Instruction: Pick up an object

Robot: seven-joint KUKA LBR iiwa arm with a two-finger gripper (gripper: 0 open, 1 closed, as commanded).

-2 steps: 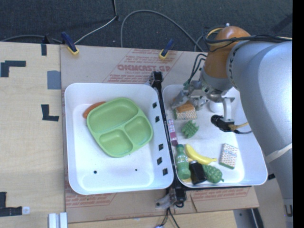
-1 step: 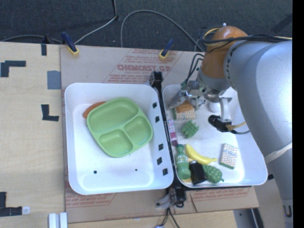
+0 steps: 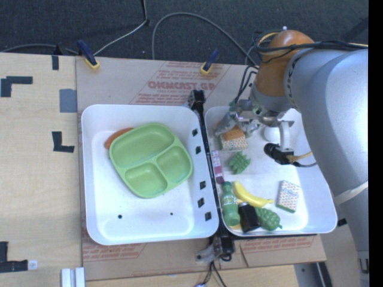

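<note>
My gripper (image 3: 235,123) hangs low over the back left part of the right bin (image 3: 317,217), below the orange band on the wrist. Right under it, touching or nearly touching, lies a tan bread-like block (image 3: 233,140). A small green leafy toy (image 3: 239,162) sits just in front of that block. Further forward lie a yellow banana (image 3: 251,195), a green bottle (image 3: 229,203), a black piece (image 3: 248,217), a bumpy green toy (image 3: 270,219) and a patterned white box (image 3: 288,196). Whether the block is gripped is hidden by the gripper body.
The left bin (image 3: 102,220) holds a green divided plate (image 3: 151,159) with an orange object (image 3: 115,138) poking out from under its back left edge. A pink strip (image 3: 216,164) lies along the divider between the bins. The grey arm covers the right bin's right side.
</note>
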